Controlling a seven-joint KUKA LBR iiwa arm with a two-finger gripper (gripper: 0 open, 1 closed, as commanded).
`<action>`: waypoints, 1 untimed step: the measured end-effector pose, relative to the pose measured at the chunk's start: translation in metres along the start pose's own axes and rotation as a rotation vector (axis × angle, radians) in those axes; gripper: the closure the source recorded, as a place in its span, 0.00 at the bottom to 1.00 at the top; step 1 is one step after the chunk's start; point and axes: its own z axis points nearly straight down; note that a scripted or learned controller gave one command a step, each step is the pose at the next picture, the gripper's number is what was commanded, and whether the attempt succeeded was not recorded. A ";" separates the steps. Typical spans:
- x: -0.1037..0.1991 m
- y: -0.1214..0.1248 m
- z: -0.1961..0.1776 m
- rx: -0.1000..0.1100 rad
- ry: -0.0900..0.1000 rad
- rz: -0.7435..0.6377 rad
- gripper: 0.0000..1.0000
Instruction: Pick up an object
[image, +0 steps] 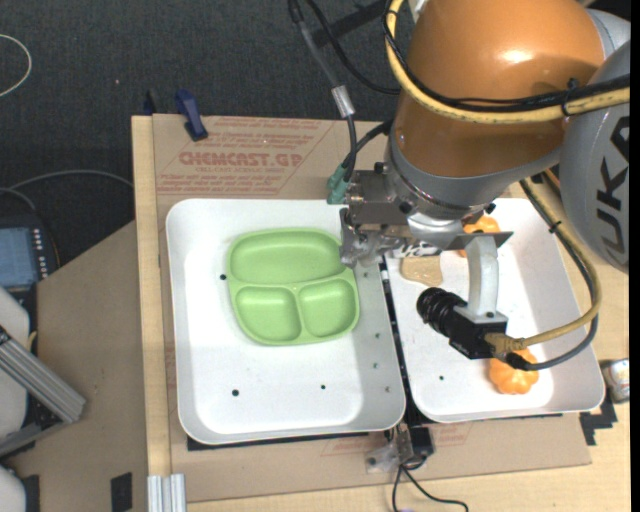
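The arm (480, 90) is reaching in from 3 o'clock, and its gripper (385, 235) is hanging over the seam between the two bins; its state cannot be told, as the wrist is covering it. A green divided tray (292, 285) is lying in the middle of the left bin (200, 380). In the right bin (560, 300), a tan piece (422, 268) is sitting toward 11 o'clock just beside the gripper, and an orange object (511, 378) is resting toward 5 o'clock. Both bins are sitting on the bench (240, 145).
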 end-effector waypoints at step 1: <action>-0.033 -0.001 0.040 0.011 -0.004 0.011 1.00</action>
